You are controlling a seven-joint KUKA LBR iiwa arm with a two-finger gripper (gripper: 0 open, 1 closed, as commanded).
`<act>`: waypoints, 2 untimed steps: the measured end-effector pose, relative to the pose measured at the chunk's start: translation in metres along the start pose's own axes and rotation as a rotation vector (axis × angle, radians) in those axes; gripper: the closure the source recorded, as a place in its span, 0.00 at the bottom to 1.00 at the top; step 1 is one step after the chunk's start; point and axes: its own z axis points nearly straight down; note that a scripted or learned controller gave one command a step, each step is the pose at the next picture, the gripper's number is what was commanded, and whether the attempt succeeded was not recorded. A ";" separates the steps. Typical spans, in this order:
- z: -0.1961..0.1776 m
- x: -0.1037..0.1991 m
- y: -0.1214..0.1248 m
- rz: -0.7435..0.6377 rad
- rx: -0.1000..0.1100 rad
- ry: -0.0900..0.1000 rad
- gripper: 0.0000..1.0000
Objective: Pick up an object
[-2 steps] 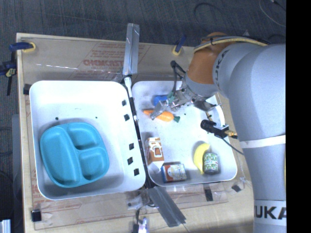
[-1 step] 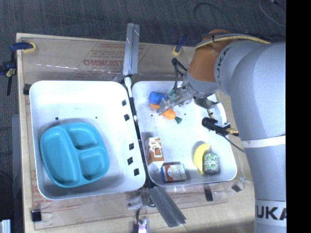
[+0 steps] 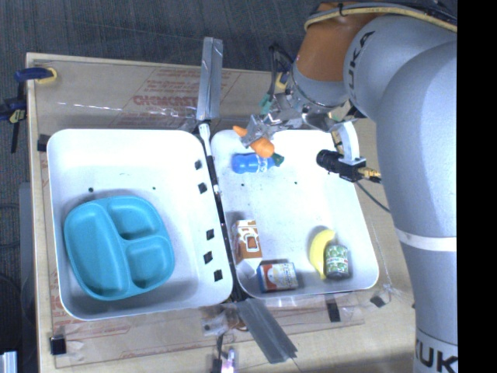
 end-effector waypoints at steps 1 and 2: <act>-0.048 0.027 -0.008 -0.201 -0.001 -0.001 1.00; -0.227 0.032 0.000 -0.105 -0.001 0.000 1.00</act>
